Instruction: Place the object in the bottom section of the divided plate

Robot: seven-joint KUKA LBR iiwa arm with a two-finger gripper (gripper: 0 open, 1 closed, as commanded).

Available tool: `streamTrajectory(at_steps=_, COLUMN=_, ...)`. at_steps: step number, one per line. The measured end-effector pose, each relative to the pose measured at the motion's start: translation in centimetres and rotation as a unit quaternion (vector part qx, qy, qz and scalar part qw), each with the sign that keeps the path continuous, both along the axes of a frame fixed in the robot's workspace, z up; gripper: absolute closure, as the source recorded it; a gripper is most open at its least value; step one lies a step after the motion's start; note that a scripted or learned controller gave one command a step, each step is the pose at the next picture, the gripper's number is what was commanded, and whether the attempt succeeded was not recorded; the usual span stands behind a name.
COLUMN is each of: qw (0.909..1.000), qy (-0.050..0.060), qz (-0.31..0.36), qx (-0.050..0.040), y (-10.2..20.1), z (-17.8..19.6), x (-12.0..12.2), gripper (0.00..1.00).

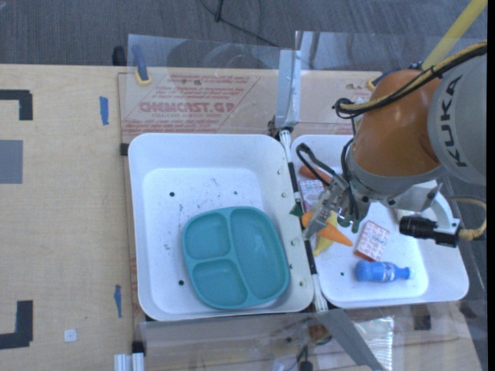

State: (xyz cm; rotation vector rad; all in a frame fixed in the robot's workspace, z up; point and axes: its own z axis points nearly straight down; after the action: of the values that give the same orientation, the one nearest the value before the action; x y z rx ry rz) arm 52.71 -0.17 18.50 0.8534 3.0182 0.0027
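Two shallow white bins side by side on bench: left bin, right bin. Left bin held one teal divided plate, three sections, lying flat toward near right corner; bottom section toward near edge, bare. Right bin held orange carrot-shaped object against its left wall, just beside the dividing rims; small red-and-white packet just right of it; blue bottle lying on its side nearer the front; further reddish item partly hidden under the wrist, not identifiable. Gripper lowered over the left part of right bin, directly above or touching the orange object; contact not resolvable. State of jaws: cannot tell, tips lost against clutter and shadow. No item seen clamped; none recorded as held.

Handling notes, as judgement only: orange object taken for the task's thing, being nearest the tips. Likely light, toy-like, plastic or rubber; smooth and tapered, so inclined to slip or squirt out under a pinch near the narrow end. Best taken across the thicker middle, jaws square to its long axis. Closeness to bin wall left little room for the wall-side finger; risk of grazing rim or nudging the packet. Not fragile by appearance. Short carry leftward over both rims required to reach the plate's bottom section
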Motion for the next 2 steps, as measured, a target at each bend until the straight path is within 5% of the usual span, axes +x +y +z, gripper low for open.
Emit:
streamTrajectory(at_steps=1, qw=0.9950, qy=-0.001, qz=0.100, qx=-0.0001, y=7.1, z=1.3, x=0.6, gripper=1.00)
streamTrajectory(at_steps=2, qw=0.9951, qy=-0.001, qz=0.099, qx=-0.0003, y=6.4, z=2.9, x=3.8, gripper=1.00)
